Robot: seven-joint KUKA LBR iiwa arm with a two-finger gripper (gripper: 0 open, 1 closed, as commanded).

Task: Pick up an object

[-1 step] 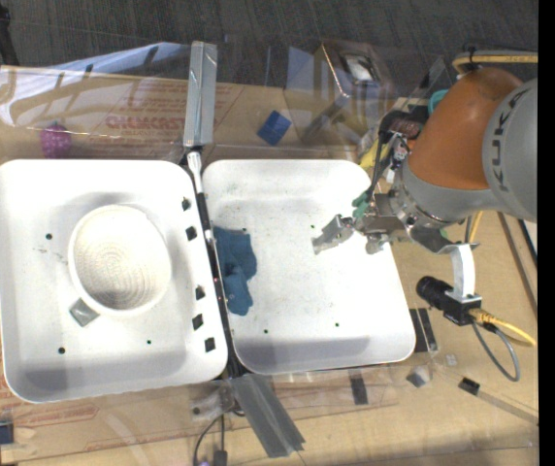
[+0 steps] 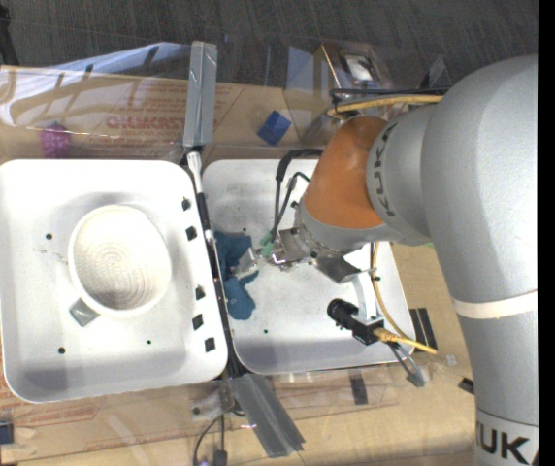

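My gripper (image 2: 270,252) reaches from the right into the right bin (image 2: 287,343), low over its left part. Just left of it lies a blue cloth-like object (image 2: 235,272), stretched along the bin's left wall, with a small green bit (image 2: 269,248) showing at the fingertips. The wrist and orange band hide the fingers from above. In the left bin (image 2: 25,357) sits a round white ribbed dome (image 2: 120,257), and a small grey piece (image 2: 83,312) lies at its lower left.
A blue cube (image 2: 275,126) and a purple object (image 2: 55,142) lie on the cardboard behind the bins. The metal divider (image 2: 200,95) runs between the bins. The arm's grey body covers the right side of the right bin.
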